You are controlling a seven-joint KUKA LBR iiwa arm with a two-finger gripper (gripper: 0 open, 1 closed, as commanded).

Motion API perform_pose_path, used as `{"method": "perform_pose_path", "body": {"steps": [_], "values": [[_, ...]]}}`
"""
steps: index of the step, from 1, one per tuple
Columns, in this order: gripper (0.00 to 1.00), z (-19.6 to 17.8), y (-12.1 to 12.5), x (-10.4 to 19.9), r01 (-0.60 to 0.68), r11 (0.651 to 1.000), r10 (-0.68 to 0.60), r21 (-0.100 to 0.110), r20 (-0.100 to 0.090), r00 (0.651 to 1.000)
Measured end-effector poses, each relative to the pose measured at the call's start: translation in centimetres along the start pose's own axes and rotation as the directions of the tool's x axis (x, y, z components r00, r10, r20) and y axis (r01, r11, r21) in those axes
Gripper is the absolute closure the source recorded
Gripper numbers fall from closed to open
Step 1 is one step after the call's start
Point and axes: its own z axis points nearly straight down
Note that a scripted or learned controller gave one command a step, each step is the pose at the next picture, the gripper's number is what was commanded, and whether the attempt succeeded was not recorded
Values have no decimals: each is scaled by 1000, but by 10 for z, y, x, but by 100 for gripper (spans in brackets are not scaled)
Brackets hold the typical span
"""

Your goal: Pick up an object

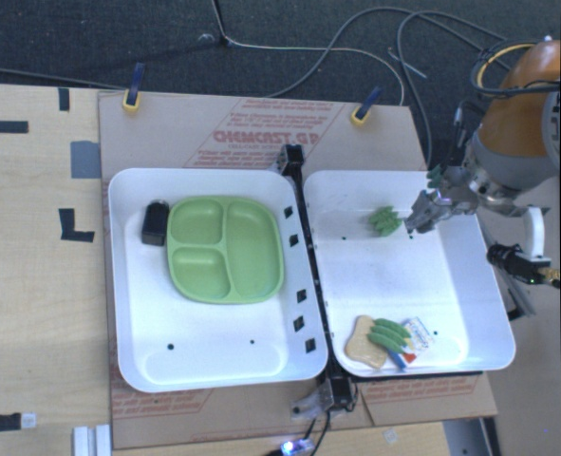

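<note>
Just ahead of our gripper (419,218), in the right bin (470,283), lies a small green toy (385,220); whether the jaws are parted we cannot tell. We judge it light, lumpy, best pinched across its middle.

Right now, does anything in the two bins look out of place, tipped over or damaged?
Nothing stands out. The green divided plate lies flat in the left bin with a small black object beside it. In the right bin, a small green item sits near the end effector, and a few small items are heaped at the near edge.
</note>
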Motion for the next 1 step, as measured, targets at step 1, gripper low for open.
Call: {"method": "perform_pose_path", "body": {"steps": [1], "values": [[100, -7, -11, 60, 1, 1000, -1, 0, -1, 1000]]}}
